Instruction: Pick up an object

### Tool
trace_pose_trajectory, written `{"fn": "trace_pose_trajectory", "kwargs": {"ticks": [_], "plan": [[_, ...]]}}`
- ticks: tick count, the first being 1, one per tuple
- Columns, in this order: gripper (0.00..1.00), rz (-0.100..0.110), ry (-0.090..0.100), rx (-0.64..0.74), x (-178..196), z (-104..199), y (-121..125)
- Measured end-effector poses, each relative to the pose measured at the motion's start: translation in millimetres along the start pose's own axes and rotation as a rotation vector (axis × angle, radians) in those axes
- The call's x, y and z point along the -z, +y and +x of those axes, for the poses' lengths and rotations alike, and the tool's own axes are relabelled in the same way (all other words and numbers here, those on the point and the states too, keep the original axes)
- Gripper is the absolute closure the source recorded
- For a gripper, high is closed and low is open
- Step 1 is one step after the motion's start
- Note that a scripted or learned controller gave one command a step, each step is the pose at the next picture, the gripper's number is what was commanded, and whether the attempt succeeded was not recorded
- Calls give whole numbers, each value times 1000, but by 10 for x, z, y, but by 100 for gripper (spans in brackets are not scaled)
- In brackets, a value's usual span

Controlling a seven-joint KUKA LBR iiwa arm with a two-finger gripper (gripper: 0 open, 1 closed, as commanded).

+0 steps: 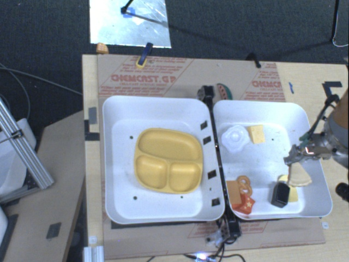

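Camera view looks down at a slant on a tabletop [163, 72] bearing two white bins side by side. Nearest, along the front of the right bin [305, 119], lie an orange-red packet [240, 195], a small black block [280, 194] and a pale yellow piece [296, 179]. The hand [297, 156] hangs over that pale piece, reaching in from the right on a grey arm [332, 146]. Whether the hand is open or closed cannot be told; it is small and blurred, and nothing can be seen gripped in it. Left of these, the left bin [117, 119] holds a yellow divided tray [166, 160]. Farther back in the right bin sit a clear plastic cup [234, 138] and a yellow cube [256, 134], just beside each other. Beyond the bins, a blue clip [144, 55] lies on the cardboard, with a shiny sheet [131, 15] on the floor behind.

The step in hand looks like the approach to a grasp on the pale piece. The next move likely calls for lowering squarely onto it and closing without nudging the black block close by.
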State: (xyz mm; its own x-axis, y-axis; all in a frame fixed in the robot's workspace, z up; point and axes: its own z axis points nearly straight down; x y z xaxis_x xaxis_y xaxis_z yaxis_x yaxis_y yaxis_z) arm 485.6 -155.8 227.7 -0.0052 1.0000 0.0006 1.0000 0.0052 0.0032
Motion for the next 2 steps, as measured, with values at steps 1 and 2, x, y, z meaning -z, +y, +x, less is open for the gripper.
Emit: {"fn": "trace_pose_trajectory", "kwargs": {"ticks": [1,2], "plan": [[100,-8,-7,-2,697,-538,465],[100,-9,-3,2,1627,-117,15]]}}
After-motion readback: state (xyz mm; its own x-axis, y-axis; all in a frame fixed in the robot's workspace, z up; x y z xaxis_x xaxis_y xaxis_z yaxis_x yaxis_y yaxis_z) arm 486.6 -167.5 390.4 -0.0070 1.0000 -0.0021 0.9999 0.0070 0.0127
